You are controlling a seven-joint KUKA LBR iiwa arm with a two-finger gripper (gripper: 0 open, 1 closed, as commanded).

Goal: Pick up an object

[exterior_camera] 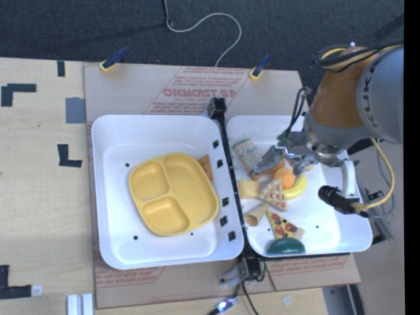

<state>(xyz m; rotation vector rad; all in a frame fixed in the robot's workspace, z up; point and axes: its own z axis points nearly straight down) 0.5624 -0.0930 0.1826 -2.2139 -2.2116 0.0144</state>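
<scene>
Your gripper (283, 163), its state impossible to tell, hangs low over the right bin (341, 231) among crowded toy food (275, 192), so it could pinch two pieces or slip off.

robotics lab | arm (354, 104) | clamped cardboard (190, 90) | bins (105, 176)

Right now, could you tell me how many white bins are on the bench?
2: the left bin holds a yellow tray; the right bin, beside it, holds the toy food.
</scene>
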